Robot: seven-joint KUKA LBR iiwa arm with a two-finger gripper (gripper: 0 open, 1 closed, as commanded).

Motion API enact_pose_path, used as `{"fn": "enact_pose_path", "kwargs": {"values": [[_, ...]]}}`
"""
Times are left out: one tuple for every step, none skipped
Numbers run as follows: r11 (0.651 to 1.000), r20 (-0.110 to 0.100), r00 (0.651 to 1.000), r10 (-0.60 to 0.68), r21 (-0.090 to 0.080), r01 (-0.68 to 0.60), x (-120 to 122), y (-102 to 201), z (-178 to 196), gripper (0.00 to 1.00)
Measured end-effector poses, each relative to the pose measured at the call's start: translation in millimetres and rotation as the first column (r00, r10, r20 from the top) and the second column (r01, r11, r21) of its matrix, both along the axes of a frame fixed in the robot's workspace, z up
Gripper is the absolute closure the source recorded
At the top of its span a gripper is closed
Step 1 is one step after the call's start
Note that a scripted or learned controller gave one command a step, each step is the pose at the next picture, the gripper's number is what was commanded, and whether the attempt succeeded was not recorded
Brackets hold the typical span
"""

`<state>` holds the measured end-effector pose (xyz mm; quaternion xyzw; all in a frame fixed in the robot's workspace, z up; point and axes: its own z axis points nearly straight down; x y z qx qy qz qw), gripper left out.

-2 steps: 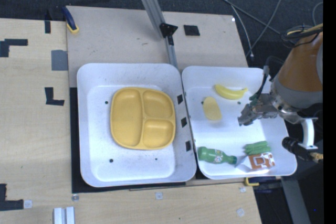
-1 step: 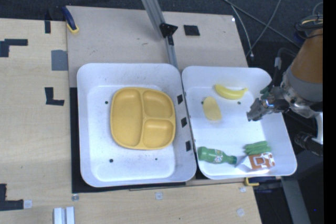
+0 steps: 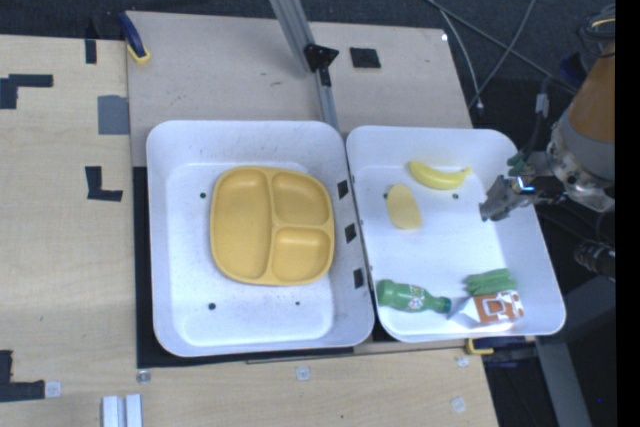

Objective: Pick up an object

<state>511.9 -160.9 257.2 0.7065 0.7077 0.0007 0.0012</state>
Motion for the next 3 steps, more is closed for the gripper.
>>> {"fn": "enact_pose_path", "kwargs": {"values": [[1.0, -0.004, 1.0, 0.006, 0.002, -0.006, 16.0, 56.7, -2.7, 1.0], [1.0, -0.005, 1.0, 0.005, 0.002, -0.005, 26.8, 110.9, -18.4, 1.0], [1.0, -0.007, 1.0, 0.004, 0.001, -0.004, 27.6, 164.2, -34.0, 1.0]]}}
